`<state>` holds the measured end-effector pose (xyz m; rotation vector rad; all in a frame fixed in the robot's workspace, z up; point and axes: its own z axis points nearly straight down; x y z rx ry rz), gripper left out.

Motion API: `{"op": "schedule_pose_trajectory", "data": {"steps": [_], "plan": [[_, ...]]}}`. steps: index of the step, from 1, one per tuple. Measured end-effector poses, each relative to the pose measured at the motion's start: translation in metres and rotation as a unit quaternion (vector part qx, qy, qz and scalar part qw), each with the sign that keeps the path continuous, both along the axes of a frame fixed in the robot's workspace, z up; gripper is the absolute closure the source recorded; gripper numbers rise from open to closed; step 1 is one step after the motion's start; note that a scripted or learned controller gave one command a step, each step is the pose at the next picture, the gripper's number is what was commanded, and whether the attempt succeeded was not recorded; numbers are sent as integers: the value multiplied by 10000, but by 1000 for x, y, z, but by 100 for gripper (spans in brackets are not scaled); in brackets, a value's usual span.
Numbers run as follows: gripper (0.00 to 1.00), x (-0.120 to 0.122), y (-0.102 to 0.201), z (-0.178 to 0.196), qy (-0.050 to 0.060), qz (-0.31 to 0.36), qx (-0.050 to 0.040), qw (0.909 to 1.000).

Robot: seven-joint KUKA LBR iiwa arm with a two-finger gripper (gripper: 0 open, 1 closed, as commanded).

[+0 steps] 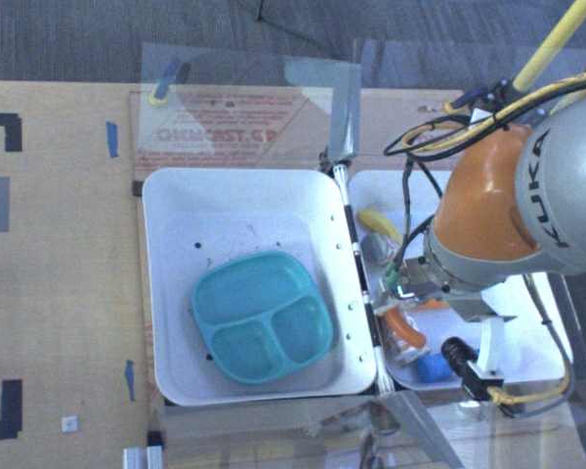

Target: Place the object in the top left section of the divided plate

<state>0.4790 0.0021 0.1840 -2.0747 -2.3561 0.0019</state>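
A teal divided plate point(263, 317) lies in the left white bin point(176, 223), toward its front. It has one large section at the top left and two smaller ones at the lower right, all bare. My gripper point(398, 296) reaches down into the right bin point(537, 355), close to the wall between the two bins. The orange wrist band and grey arm hide most of it. Around it lie a yellow banana-shaped piece point(379, 224), an orange and white object point(404, 328) and a small blue object point(430, 368).
A metal bracket point(343, 125) stands behind the bins at their joint. Black and yellow cables point(488, 101) loop over the arm at the upper right. Blue tape marks point(111, 139) dot the wooden bench on the left.
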Motion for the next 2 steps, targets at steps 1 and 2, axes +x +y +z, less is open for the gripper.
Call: {"op": "schedule_pose_trajectory", "data": {"steps": [1, 2], "plan": [[100, 0, 88, 0, -7, -569, -5, 9984], [0, 0, 88, 0, -8, -568, -5, 9984]]}}
